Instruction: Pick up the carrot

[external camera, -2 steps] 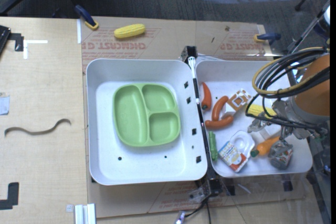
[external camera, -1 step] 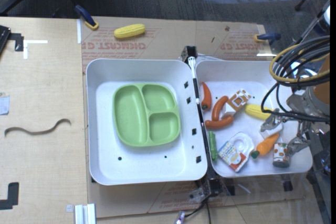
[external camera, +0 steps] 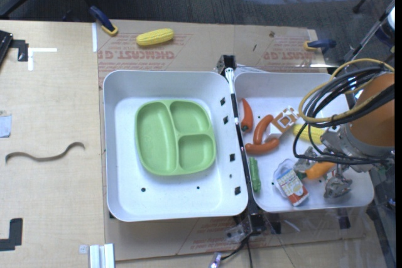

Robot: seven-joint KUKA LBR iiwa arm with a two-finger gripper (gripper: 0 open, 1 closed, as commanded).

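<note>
The carrot (external camera: 320,169) is a short orange piece lying in the right bin (external camera: 276,88), near that bin's front right part. My gripper (external camera: 324,174) is down in the bin right over the carrot, its grey metal parts showing on either side of the orange piece. The arm's orange band (external camera: 377,113) and a bundle of black and yellow cables hang above it and hide the carrot's right end. Whether the carrot is gripped or only lies beneath the gripper is unclear.
The right bin also holds two red-orange sausage shapes (external camera: 247,115) (external camera: 262,138), a green pod (external camera: 254,174), a white packet (external camera: 291,184) and a yellow item (external camera: 308,132). A green divided plate (external camera: 176,137) fills the left bin (external camera: 116,154). A yellow corn cob (external camera: 154,37) lies behind the bins.
</note>
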